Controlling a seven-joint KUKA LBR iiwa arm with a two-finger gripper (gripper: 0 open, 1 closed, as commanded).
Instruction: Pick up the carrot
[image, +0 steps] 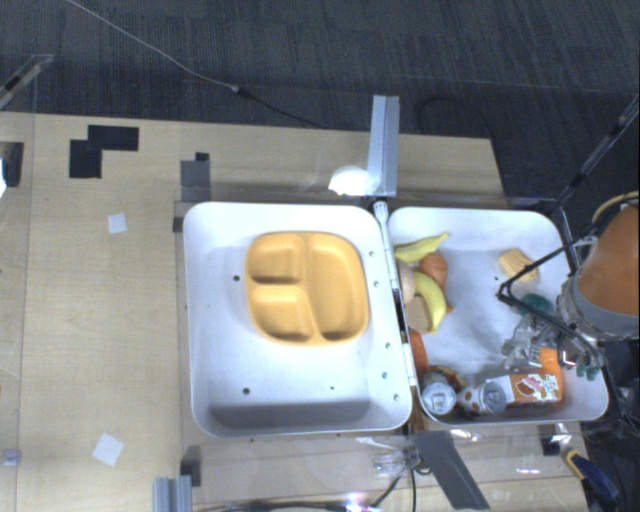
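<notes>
Hovering at roughly 4 o'clock in the right bin (480, 222), just above an orange carton (535, 386): that is where to find the gripper (538, 345). Cannot tell whether the claw is spread or pressed together, lost among cables and glare.

Look for the carrot (418, 350) at about 8 o'clock in the same bin. Seems to be the short orange piece hard against the left wall, just below a banana (432, 300) and just above a can (438, 399).

Judging the step in hand as the approach:
- Travel across toward 9 o'clock, well clear of the carton and cans.
- Descend with the jaws closing parallel to the wall, not across it.
- Aim at the exposed middle, away from banana and can.
- Expect little room; go down slowly, then lift straight up.
</notes>
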